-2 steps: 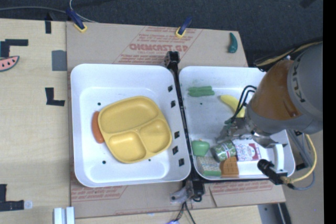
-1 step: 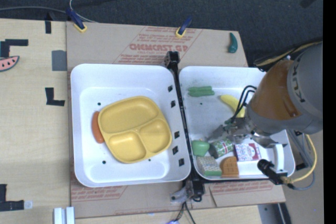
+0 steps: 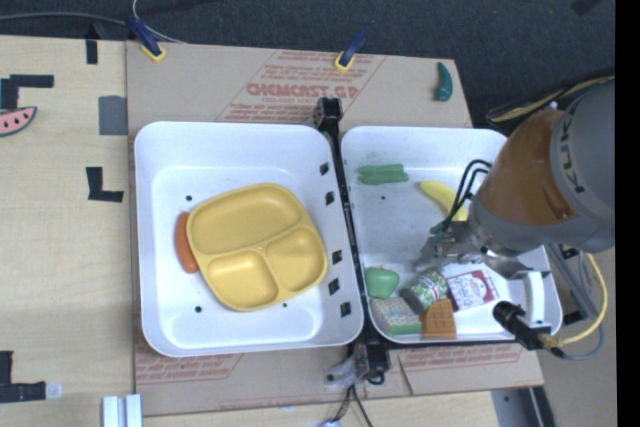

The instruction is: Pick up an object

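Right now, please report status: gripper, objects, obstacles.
Gripper low in right bin, nothing seen held. Small can and white packet just below it. Yellow tray in left bin.

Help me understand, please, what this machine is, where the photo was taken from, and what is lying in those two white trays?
One camera above the bench looks down at a slant. The grey arm with the orange band is a robot reaching in from the right; its pincer hangs low over the right bin, and its grip is hard to read. That bin holds a green piece, a yellow banana-like item, a green lump, a small can and a red-and-white packet. The left bin holds a yellow divided plate with an orange object beside it.
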